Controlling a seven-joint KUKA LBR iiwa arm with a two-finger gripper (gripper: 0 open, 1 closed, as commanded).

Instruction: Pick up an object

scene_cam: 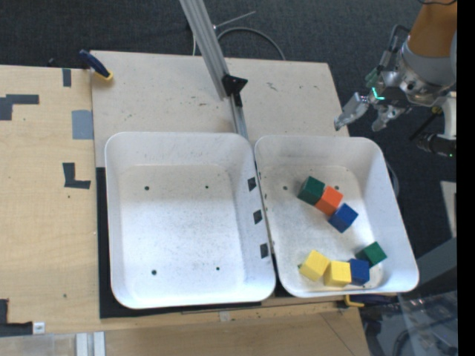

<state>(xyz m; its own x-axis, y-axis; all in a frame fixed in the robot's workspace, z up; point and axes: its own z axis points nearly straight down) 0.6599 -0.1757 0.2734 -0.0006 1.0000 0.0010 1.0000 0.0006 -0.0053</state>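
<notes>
a: from the overhead camera, where's the gripper (pixel 369 113)?

b: hanging above the far right corner of the right bin (pixel 386 170), outside its rim. its two fingers are spread apart with nothing between them. my guess is it's parked high and off to the side before any descent.

a: and the things to pick?

b: all in the right bin. a green cube (pixel 312 190), an orange cube (pixel 329 199) and a blue cube (pixel 343 217) touch in a slanting row near the middle. against the near wall sit two yellow cubes (pixel 315 265), a second blue cube (pixel 359 271) and a smaller green cube (pixel 371 254), bunched up close.

a: why does that matter?

b: crowded blocks leave little room for fingers; the ends of the middle row look easiest to reach.

a: materials?

b: the cubes look hard, matte, sharp-edged. both bins are shallow white plastic with rounded corners, speckled with dark scuffs. the left bin (pixel 119 221) has just a few dark dots on its floor. a metal rail (pixel 202 28) slants across the bench behind.
</notes>
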